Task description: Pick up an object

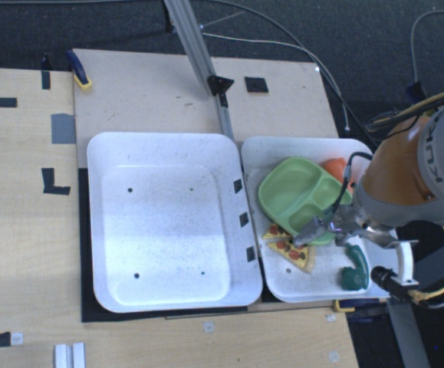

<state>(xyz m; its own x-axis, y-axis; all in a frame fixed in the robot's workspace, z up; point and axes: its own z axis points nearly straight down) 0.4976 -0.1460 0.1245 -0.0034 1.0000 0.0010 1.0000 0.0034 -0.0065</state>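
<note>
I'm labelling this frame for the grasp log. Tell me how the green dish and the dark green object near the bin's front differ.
The green dish is light green; the dark green object is a deeper teal green. The dish is much the larger, broad and shallow with a raised rim, while the dark green object is small and narrow. The dish lies under the gripper; the dark green object lies apart from it, nearer the front edge. Both lie in the right bin.
</note>
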